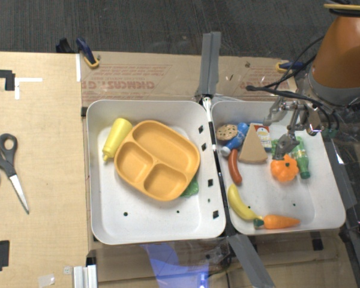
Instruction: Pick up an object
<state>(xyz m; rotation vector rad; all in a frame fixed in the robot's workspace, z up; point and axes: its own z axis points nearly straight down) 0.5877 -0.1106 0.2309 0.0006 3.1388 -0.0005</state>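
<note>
The right bin (327, 212) holds several toy foods: an orange fruit (284, 170), a banana (240, 204), a carrot (279, 222), a red sausage (234, 166), a tan wedge (252, 147), a cookie (227, 131), a green piece (302, 161) and a blue piece (239, 137). My gripper (287, 143) hangs in this bin just above the orange fruit, its fingers pointing down at the fruit's top. The arm's orange band (343, 47) fills the upper right.
The left bin (102, 215) holds an orange divided plate (156, 159), a yellow bottle (115, 138) at its left and something green (192, 188) under the plate's right edge. Scissors (9, 167) lie on the wooden bench at far left. A grey divider (209, 65) runs between the bins.
</note>
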